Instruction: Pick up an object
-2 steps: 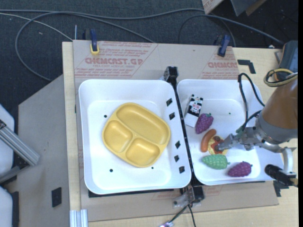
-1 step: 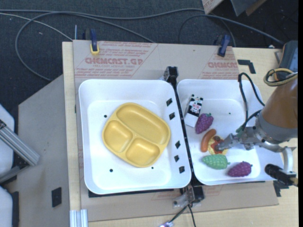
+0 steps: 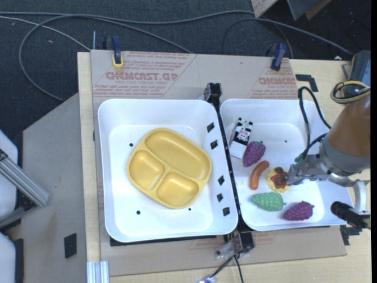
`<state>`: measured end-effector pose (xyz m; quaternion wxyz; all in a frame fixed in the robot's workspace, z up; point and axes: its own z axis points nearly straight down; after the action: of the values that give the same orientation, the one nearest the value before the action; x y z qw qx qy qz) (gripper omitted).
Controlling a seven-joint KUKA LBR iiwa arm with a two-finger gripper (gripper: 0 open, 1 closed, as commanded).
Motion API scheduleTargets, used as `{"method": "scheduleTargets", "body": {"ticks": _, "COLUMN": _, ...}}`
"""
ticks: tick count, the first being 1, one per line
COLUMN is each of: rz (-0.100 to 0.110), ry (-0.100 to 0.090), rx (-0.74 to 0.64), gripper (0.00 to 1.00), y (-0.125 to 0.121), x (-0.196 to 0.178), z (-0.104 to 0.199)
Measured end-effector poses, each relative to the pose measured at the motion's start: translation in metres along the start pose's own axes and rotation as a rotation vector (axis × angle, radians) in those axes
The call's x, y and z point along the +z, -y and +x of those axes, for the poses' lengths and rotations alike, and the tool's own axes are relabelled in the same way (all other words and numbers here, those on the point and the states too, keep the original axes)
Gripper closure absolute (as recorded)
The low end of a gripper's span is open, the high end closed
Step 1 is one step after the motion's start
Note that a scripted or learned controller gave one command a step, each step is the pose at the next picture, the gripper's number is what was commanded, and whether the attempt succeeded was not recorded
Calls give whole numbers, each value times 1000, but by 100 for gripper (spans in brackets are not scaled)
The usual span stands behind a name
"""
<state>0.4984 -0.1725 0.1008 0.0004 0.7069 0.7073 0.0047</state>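
Where the gripper (image 3: 290, 177) reaches in, a yellow-red toy (image 3: 275, 178) seemingly lies touching its tips; jaw state unclear.

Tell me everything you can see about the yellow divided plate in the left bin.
The yellow plate is a rounded-square tray that looks like matte plastic, with a raised rim and three moulded compartments: one long section along its upper side and two smaller ones below. It lies flat and right side up, turned at an angle to the bin walls, near the middle of the left bin. Nothing lies in it, and it touches nothing but the bin floor.
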Motion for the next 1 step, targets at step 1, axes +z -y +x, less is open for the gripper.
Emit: {"method": "scheduleTargets", "body": {"ticks": 1, "rz": 4, "ry": 8, "rx": 1, "gripper": 100, "y": 7, "x": -58, "z": -4}}
